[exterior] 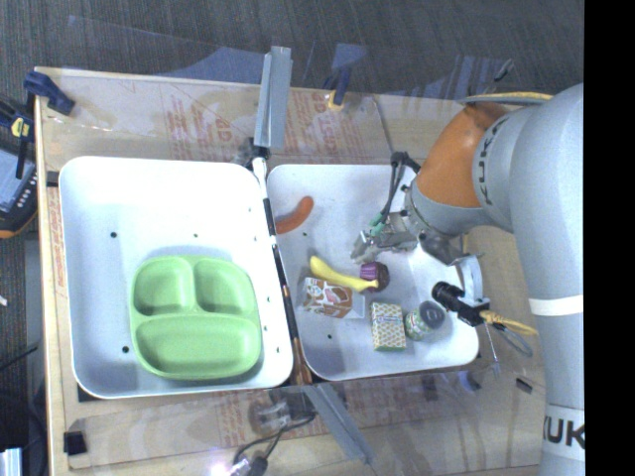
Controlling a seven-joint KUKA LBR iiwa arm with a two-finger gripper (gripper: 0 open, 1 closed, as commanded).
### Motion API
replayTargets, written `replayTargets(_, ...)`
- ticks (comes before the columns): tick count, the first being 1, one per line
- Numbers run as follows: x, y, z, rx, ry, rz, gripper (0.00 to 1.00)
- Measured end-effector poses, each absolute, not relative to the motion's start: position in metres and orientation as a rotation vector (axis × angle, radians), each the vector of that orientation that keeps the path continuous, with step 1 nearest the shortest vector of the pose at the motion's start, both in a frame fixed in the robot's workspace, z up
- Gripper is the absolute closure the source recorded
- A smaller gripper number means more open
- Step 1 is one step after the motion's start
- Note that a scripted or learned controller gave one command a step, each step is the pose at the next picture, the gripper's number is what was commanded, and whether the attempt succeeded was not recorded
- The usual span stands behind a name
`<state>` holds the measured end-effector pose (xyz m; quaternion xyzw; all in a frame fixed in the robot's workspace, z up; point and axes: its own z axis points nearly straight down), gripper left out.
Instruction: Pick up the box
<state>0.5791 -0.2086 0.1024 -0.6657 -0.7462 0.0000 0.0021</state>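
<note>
Box [388, 326] with a pale green-and-yellow patterned top sits near the front of the right bin [337, 360], between a brown printed packet [327, 297] and a small round grey thing [428, 319]. Pincer [371, 245] hovers above a yellow banana [335, 274], farther back; whether its fingers are apart I cannot tell. Green divided tray [195, 317] lies in the left bin [99, 206].

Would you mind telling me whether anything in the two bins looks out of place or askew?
Nothing stands out: the green tray lies flat in the left bin, and the small box, banana and sausage lie loose in the right bin.
</note>
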Motion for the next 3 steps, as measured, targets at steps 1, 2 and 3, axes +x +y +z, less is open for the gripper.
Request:
replayTargets(1,0.526,-0.189,0.210,-1.766,-2.600,0.000,1.00)
replayTargets(2,0.526,-0.189,0.210,-1.766,-2.599,0.001,0.00)
replayTargets(3,0.497,-0.211,0.132,-1.722,-2.624,0.002,0.00)
